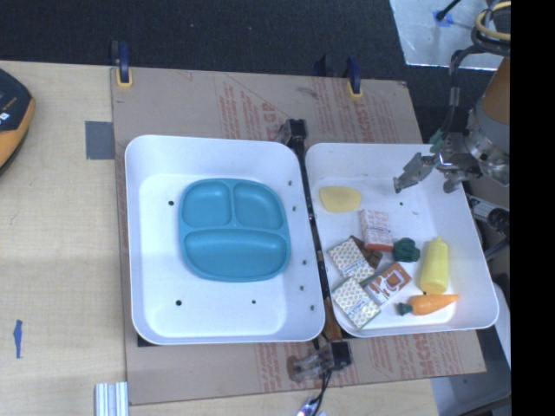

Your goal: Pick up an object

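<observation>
While toys crowd the right bin's [486, 319] near edge, the tool [414, 175] hovers over bare floor.

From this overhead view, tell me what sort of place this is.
Probably a robot test bench in a lab: two white bins on a clamped cardboard sheet, toy food like a carrot, and a pincer over the right bin.

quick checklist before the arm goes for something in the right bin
1. Gripper above the right bin: ok, at its far right part.
2. Nothing held between its fingers: ok.
3. Objects to pick: ok, yellow bottle, carrot, pale yellow piece, small boxes.
4. Spacing: not ok for the boxes, which crowd together; the pale yellow piece lies apart.
5. Blue divided plate in the left bin: ok, out of the way.
</observation>
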Controlling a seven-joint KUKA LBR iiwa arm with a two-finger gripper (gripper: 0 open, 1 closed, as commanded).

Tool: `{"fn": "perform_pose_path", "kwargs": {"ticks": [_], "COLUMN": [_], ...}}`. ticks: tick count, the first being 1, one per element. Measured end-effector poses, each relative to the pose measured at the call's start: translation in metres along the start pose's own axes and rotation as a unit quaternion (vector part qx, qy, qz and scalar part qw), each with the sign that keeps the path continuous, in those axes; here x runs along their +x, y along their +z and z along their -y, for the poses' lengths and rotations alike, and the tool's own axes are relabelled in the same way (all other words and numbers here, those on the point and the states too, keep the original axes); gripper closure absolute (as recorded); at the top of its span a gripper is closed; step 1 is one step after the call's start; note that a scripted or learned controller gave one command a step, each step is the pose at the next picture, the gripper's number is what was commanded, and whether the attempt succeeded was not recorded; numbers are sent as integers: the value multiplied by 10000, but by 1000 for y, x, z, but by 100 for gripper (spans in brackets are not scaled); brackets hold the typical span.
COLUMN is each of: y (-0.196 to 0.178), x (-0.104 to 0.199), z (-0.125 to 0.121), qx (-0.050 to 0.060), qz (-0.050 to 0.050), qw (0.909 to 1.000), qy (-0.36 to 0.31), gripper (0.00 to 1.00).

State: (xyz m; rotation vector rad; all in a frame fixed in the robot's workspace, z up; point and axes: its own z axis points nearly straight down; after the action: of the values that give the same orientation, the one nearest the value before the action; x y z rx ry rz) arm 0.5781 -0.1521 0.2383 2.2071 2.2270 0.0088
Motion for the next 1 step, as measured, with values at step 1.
{"fn": "perform_pose_path", "kwargs": {"ticks": [1], "y": [150], "x": [37], "z": [41], "qx": [97], "qz": [-15], "qw": [9999], "qy": [20], "gripper": [0]}}
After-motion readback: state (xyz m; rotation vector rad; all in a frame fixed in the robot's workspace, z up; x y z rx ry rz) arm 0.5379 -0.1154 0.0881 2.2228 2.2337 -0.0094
